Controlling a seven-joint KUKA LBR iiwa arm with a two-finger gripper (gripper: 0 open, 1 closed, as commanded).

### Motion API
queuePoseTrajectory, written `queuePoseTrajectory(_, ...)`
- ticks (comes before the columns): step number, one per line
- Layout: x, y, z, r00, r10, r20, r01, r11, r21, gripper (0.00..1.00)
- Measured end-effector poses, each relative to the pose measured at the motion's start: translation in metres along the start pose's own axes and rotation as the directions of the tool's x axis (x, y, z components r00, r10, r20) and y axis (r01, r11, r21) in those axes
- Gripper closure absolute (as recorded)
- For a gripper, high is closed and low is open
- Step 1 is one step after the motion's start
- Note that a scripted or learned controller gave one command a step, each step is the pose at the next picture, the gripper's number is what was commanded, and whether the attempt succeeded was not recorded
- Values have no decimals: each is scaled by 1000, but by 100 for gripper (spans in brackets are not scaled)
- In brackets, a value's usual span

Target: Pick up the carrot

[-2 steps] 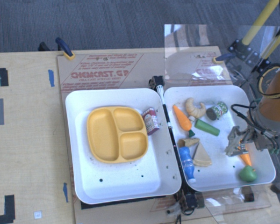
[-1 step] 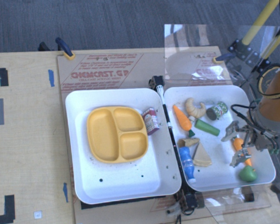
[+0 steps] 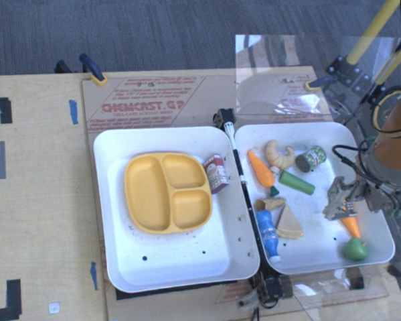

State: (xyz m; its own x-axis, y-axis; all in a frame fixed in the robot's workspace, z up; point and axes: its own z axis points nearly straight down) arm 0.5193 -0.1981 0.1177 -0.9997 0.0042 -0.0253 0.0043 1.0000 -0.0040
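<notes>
I see two white bins side by side: the left bin (image 3: pixel 118 261) bears a yellow divided plate (image 3: pixel 167 190) with a small red can (image 3: pixel 216 173) just beside its right rim. The right bin (image 3: pixel 313 254) holds the smaller items. The gripper (image 3: pixel 341 203) hangs low over the right bin's right side; I cannot tell how its fingers stand. A carrot (image 3: pixel 260 169) lies near the bin's left wall. A second carrot (image 3: pixel 351 227) lies just below the gripper, above a green apple (image 3: pixel 355 249). A blue bottle (image 3: pixel 267 235) lies beside a wedge (image 3: pixel 289 223).
</notes>
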Motion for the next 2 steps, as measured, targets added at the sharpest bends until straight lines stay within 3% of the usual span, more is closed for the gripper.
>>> queuePoseTrajectory(1, 0, 0, 1, 1000, 0, -1, 0, 1000, 0, 0)
queuePoseTrajectory(2, 2, -19, 28, 934, 356, -13, -356, 935, 2, 0)
